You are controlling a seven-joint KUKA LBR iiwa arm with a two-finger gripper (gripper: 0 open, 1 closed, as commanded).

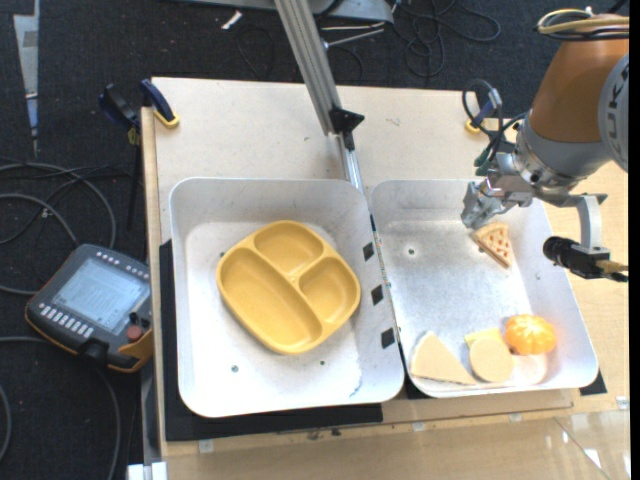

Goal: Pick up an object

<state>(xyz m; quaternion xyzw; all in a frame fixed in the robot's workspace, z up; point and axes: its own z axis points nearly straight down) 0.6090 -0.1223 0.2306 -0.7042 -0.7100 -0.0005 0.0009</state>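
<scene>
Hovering at the frame's upper right, my gripper (484, 211) sits just above the pizza slice (495, 244) in the right bin (440, 203), its grip impossible to judge, and closing off-centre could nudge that flat wedge aside.

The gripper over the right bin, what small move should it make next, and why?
Probably a short descent onto the pizza slice. The gripper sits just above and left of that slice in the right bin, and nothing shows between its fingers, so lowering slightly toward the slice looks like the likeliest way to a grasp.
</scene>
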